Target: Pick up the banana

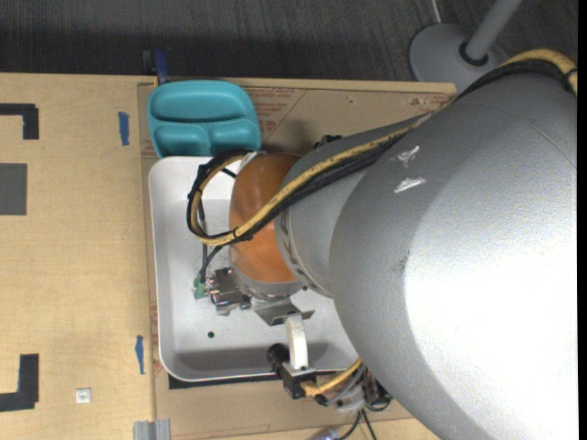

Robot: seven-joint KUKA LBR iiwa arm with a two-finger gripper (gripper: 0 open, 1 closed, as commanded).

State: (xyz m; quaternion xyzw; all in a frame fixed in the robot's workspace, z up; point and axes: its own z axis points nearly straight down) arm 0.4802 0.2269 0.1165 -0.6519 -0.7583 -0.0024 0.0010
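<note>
My grey arm [459, 236] reaches in from the right and covers most of the white bin [179, 273]. Its orange band [257, 218] hangs over the bin's middle, wrapped by black and yellow cables [206, 204]. Below the band, the gripper [266, 314] sits low over the bin's near half. It shows as grey, white and black parts, mostly hidden by the wrist. The arm hides the bin floor under and to the right of the wrist. The strip of floor on the left that I can see is bare apart from a small dark speck [211, 335].
A teal moulded plastic piece [204, 117] rests on the bin's far edge. The brown bench top [73, 246], with black marks and bits of blue tape, spreads to the left. A grey stand base [449, 49] sits at the back right.
</note>
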